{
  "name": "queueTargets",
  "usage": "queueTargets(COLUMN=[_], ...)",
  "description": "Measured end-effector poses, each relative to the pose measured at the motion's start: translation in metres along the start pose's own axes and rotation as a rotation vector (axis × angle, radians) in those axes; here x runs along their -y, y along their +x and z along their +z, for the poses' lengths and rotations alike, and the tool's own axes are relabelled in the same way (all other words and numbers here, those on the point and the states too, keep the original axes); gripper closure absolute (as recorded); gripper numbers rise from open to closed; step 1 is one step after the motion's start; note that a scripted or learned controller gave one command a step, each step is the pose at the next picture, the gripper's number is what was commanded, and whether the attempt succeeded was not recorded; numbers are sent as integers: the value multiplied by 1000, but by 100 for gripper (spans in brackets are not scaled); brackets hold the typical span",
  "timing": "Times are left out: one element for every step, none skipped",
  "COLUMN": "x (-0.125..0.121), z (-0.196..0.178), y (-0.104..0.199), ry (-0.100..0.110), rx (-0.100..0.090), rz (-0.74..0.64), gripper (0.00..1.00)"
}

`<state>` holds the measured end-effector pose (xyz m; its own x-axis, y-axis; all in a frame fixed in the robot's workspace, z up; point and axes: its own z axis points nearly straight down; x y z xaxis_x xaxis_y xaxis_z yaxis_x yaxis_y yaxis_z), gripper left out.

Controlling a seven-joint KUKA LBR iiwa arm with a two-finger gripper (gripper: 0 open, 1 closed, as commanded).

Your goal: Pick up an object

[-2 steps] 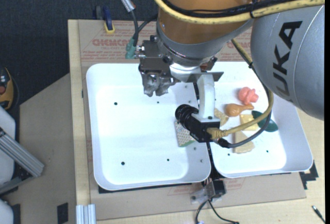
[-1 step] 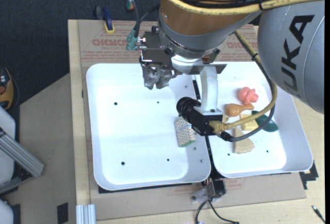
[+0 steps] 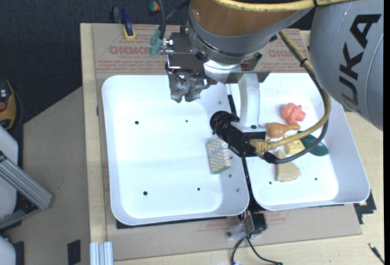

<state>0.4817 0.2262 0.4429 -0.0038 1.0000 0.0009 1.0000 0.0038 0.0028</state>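
Arm [image 3: 262, 2] reaching from right, end effector [image 3: 186, 88] over left bin [image 3: 122, 154]

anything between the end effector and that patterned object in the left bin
Nothing visible does. The end effector hangs over the upper part of the left bin, and the patterned object lies below it near the bin's right wall, with bare white floor between them.

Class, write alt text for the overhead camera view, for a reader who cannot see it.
A grey and orange robot arm hangs its gripper over the left of two white bins. A patterned packet lies in that bin; a pink toy lies in the right bin.
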Motion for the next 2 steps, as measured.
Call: queueTargets(x=[0, 3], z=[-10, 18], y=[1, -106], ry=[-1, 7], rx=[-1, 4], rz=[-2, 16], gripper=[100, 100])
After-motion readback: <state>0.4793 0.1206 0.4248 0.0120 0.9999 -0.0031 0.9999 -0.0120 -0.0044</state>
